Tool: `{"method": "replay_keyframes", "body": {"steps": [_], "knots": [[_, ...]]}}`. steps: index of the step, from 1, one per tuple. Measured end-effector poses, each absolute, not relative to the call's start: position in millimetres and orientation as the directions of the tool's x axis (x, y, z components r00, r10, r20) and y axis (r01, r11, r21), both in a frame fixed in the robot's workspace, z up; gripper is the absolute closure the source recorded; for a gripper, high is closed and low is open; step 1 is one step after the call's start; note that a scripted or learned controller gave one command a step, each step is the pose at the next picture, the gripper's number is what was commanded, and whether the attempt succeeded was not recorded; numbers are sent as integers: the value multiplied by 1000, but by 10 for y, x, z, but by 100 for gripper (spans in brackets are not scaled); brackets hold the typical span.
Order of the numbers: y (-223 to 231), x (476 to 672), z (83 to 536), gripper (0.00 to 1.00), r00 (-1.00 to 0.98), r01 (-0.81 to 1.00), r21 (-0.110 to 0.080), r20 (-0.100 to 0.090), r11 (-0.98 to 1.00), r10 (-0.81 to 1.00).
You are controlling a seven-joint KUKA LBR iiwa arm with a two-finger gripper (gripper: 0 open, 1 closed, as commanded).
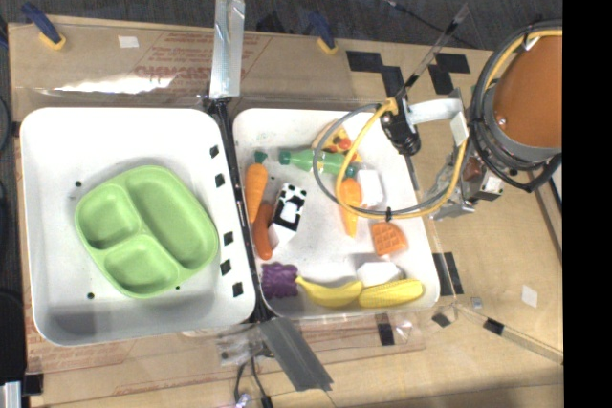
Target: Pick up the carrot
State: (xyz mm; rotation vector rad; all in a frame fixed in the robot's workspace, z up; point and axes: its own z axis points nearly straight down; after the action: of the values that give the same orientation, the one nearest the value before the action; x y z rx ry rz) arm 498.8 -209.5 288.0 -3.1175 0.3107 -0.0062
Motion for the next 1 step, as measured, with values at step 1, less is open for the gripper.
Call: {"method": "replay_keyframes", "body": {"steps": [1], "knots": [[-2090,4955,3287,100,981,-195,-7,6,-981,-195]]}}
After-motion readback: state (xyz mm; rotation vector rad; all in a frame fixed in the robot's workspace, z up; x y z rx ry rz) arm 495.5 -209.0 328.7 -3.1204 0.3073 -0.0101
